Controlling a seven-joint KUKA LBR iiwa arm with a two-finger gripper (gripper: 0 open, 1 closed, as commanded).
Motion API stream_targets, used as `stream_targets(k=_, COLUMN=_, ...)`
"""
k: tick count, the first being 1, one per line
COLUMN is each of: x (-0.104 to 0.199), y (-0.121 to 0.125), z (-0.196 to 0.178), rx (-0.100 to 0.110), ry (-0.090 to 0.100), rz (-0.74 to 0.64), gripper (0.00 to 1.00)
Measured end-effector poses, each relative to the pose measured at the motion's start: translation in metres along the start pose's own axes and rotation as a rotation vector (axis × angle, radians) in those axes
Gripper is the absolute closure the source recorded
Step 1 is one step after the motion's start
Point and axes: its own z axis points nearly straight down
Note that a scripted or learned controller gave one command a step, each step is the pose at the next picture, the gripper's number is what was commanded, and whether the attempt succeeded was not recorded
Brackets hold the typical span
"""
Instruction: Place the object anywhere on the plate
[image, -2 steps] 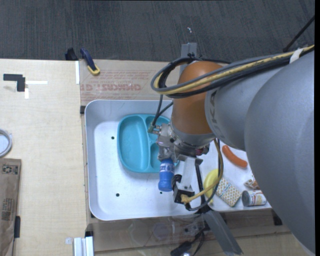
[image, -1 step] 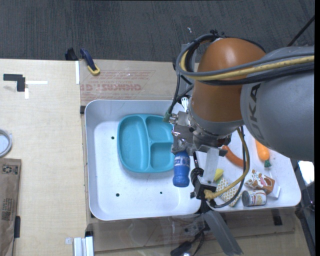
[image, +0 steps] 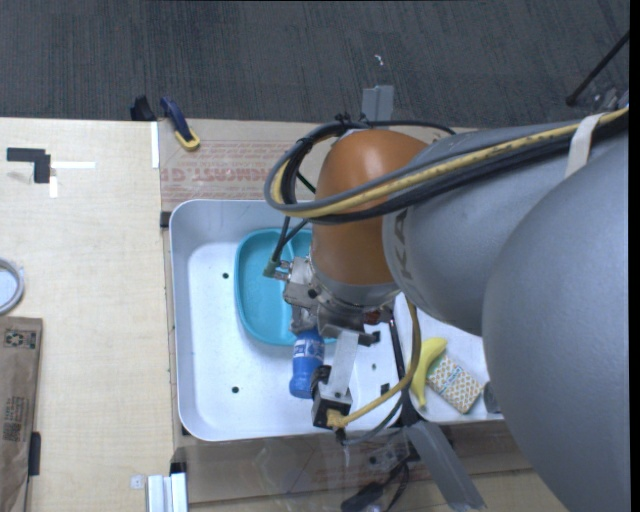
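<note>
A blue plate (image: 260, 290) lies in the white bin (image: 184, 330), its right part hidden under my wrist. My gripper (image: 318, 328) hangs below the orange band, right at the plate's near-right edge. A small blue bottle-like object (image: 304, 370) with a pale top shows just beneath the gripper, over the bin floor next to the plate's near rim. Whether it lies on the floor or is held, I cannot tell.
A yellow banana (image: 429, 364) and a patterned sponge block (image: 456, 386) lie in the bin to the right, partly under the arm. Outside the bin, a blue and yellow clamp (image: 180, 126) sits at the back and a tape roll (image: 6, 286) at far left.
</note>
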Motion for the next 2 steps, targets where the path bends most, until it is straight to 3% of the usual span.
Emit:
stream_targets(k=1, x=0.04, y=-0.012, z=0.031, rx=0.001, ry=-0.001, rz=0.116, gripper=1.0)
stream_targets(k=2, x=0.04, y=-0.012, z=0.054, rx=0.001, ry=0.0, rz=-0.071, gripper=1.0)
